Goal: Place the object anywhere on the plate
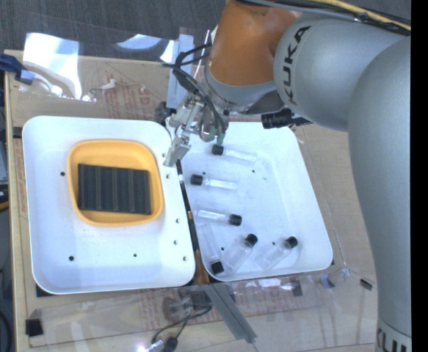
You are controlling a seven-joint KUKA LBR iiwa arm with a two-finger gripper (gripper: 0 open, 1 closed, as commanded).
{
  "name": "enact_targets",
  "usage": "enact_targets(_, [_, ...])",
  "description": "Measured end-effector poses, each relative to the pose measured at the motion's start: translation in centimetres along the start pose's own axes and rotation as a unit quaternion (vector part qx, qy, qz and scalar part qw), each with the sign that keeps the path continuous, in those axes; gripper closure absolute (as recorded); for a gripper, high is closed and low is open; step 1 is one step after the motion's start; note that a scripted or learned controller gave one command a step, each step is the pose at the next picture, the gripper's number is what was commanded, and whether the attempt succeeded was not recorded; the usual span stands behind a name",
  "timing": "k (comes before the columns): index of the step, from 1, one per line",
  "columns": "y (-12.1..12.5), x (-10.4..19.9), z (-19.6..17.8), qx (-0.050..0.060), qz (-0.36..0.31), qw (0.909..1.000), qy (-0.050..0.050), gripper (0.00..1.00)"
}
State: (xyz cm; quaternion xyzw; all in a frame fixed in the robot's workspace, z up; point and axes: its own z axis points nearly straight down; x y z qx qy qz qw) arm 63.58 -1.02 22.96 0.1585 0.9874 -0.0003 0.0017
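Two shallow white bins are seen side by side on the table (45, 86). The left bin (52, 255) carries a yellow plate (114, 156) with a dark ribbed insert (117, 188), placed centrally so that it offers a broad target. In the right bin (313, 233), clear vials with black caps are scattered: one near the upper edge (232, 152), one below it (210, 182), one at mid-bin (219, 216), and three along the lower edge (237, 254) (278, 251) (215, 265). These are judged to be the candidate objects; all lie apart from the plate, so the task is taken as not yet accomplished.

The arm (331, 72) is extended from the right of the frame toward the upper centre, with its orange band (247, 39) above the wrist. The end effector (180, 147) is poised at the upper end of the divide between the bins, angled down and to the left. A pale elongated piece is seen at its tip, but whether this is a finger or a held vial cannot be told, nor can the finger state.
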Motion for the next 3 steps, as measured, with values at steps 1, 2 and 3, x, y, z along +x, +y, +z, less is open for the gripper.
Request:
enact_targets(1, [-3.3,-2.2,1.9,0.000,-0.030,0.9996,-0.001,0.00])
enact_targets(2, [-6.7,-1.4,3.7,0.000,-0.233,0.9726,0.002,0.00])
enact_targets(3, [-4.5,0.4,3.8,-0.001,-0.375,0.9269,0.003,0.00])
